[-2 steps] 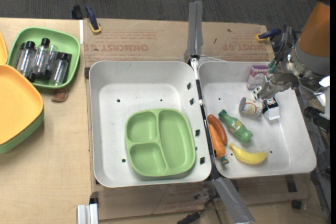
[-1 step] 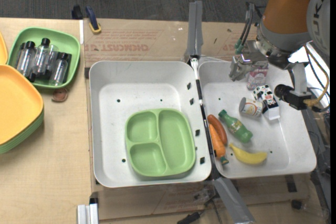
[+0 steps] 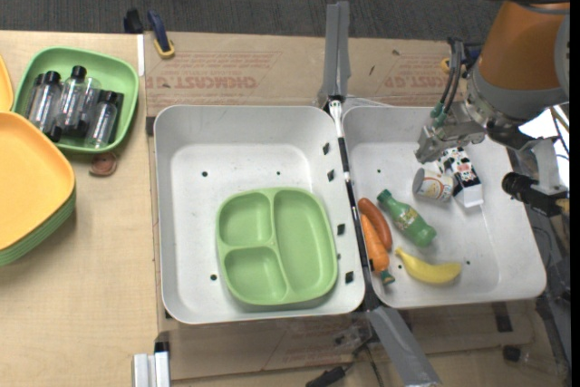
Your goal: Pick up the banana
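Camera view: yellow curved banana lies near the right white bin's front edge — the hand hovers well apart, its opening I cannot tell.

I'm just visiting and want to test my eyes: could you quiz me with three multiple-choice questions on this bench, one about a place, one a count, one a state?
1. Where is the banana?
A. left bin
B. right bin
C. on the tray

2. How many compartments has the green tray?
A. two
B. three
C. five

3. How does the banana lie?
A. flat, apart from the gripper
B. lifted in the air
C. under the carrot

Answers: 1 B, it lies near the right bin's front edge. 2 B, three hollows show. 3 A, the gripper is over the bin's far side.
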